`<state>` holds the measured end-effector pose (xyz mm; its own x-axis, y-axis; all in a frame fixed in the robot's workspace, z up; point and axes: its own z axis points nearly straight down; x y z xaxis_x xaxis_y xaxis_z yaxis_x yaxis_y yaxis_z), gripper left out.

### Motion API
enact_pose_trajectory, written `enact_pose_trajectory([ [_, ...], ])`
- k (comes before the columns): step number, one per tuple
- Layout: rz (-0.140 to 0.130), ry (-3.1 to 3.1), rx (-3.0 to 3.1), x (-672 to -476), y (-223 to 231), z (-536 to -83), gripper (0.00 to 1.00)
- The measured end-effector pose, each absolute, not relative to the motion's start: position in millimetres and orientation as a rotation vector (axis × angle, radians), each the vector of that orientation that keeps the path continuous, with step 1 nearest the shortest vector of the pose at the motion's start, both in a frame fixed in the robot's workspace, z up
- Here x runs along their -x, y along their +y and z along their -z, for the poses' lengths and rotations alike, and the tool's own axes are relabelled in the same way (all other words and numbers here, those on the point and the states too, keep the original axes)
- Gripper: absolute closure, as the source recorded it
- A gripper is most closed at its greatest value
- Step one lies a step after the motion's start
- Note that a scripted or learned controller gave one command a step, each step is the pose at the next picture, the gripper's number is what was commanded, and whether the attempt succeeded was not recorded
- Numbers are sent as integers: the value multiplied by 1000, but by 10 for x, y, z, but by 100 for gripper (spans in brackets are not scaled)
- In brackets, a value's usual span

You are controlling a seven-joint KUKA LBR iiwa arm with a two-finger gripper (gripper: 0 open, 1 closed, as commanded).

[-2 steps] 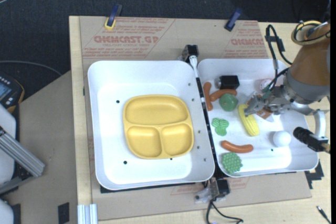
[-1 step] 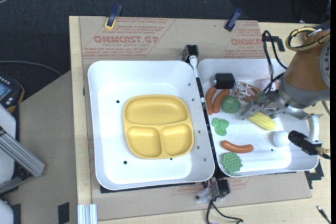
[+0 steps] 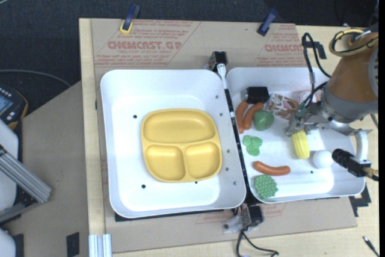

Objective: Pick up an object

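In the right bin (image 3: 283, 192) I see the yellow corn cob (image 3: 299, 144) lying just under the gripper (image 3: 299, 123), whose state I cannot make out from this angle. Around it lie a white egg (image 3: 322, 158), a sausage (image 3: 271, 168), two green leafy pieces (image 3: 252, 144) (image 3: 265, 186), a green ball (image 3: 263, 120) against an orange carrot (image 3: 243, 115), and a black block (image 3: 257, 94). The left bin (image 3: 120, 147) holds a yellow divided plate (image 3: 180, 144) with three compartments.

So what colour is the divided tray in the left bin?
Yellow; the divided tray shows plainly in the camera view.
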<state>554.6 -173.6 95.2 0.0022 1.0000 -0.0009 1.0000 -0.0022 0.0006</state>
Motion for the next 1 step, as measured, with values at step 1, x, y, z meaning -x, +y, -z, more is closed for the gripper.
enact_pose_trajectory([
  [1, -4, 2216, -2216, -5641, -1804, -1462, 100],
])
